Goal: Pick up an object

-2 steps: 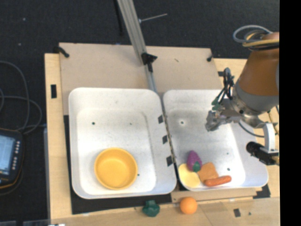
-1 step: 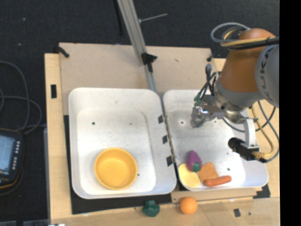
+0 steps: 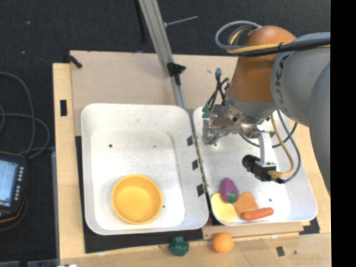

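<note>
From the overhead camera I see a pale wooden tabletop set on dark carpet, with cables and a handheld controller off to the left edge. Two shallow white bins sit side by side: the left bin holds a yellow bowl near its front, and the right bin holds a cluster of toy food in its front left corner. An aluminium rail slants down from the top toward the gap between the bins.

The arm comes in from the right, its orange band above the wrist, bent down over the rear left part of the right bin. The pincer hangs close to that bin's left wall; I cannot tell how its fingers stand, and I see nothing between them.

In the cluster, a purple piece stands roughly front-to-back, touching a pale yellow piece and an orange chunk. A red-orange carrot-like piece lies with its long axis left-to-right along the front wall. On the tabletop in front of the bins rest an orange ball and a green object.
</note>
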Robot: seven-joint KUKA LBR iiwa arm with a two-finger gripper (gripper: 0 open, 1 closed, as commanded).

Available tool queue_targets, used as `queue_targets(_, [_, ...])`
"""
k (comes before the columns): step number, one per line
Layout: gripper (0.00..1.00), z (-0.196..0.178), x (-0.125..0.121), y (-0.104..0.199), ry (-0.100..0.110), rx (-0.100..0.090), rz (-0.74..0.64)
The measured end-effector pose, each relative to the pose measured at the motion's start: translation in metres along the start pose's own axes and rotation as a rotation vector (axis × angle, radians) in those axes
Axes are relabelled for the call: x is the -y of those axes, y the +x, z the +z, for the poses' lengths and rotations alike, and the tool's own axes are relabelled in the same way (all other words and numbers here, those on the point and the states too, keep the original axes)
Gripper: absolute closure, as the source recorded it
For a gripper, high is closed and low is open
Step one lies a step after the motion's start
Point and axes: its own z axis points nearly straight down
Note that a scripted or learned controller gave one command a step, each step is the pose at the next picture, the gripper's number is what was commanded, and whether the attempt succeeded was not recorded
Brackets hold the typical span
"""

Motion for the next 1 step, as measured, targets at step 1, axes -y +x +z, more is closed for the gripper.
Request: queue_targets(1, [1.0, 0.0104, -0.0265, 0.0481, -0.001, 0.001, 0.0])
